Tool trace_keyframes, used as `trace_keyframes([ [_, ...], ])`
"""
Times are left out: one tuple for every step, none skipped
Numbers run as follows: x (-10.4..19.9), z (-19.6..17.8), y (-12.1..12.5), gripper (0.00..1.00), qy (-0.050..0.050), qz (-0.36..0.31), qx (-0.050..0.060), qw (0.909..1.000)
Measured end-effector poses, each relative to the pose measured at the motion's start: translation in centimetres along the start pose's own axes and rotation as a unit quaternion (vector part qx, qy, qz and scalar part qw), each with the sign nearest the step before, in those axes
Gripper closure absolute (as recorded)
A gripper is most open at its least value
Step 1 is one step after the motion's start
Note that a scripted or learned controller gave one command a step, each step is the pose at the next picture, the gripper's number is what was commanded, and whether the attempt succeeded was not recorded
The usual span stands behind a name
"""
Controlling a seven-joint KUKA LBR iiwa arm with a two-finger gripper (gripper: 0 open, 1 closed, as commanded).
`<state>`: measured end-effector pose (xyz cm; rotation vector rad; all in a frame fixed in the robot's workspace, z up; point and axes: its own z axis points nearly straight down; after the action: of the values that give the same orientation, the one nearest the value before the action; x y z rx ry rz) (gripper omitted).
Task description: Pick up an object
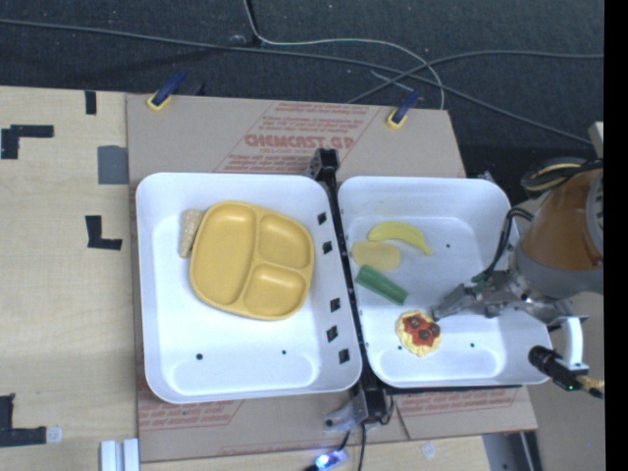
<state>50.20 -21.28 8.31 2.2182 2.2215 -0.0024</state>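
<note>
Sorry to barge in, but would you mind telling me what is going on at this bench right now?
A robot arm is reaching into the right bin to pick something up. Its gripper sits low beside the small pizza slice, with nothing visibly held. A green piece, a pale yellow slice and a banana lie nearby. The left bin holds a yellow divided plate and a tan piece at its edge.

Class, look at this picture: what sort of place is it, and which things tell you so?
Probably a robot lab test bench: two white bins clamped onto cardboard, toy food such as a banana and pizza, and cables trailing over dark carpet.
</note>
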Motion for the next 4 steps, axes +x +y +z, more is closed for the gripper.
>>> trace_keyframes([
  [-0.1, -1.3, 0.1, 1.0, -0.001, 0.0, -0.002, 1.0],
  [0.5, -7.4, 0.1, 1.0, 0.001, 0.0, -0.002, 1.0],
  [0.0, -13.2, -0.6, 1.0, 0.0, 0.0, -0.002, 1.0],
  [-0.5, -18.2, -1.4, 1.0, 0.0, 0.0, -0.002, 1.0],
])
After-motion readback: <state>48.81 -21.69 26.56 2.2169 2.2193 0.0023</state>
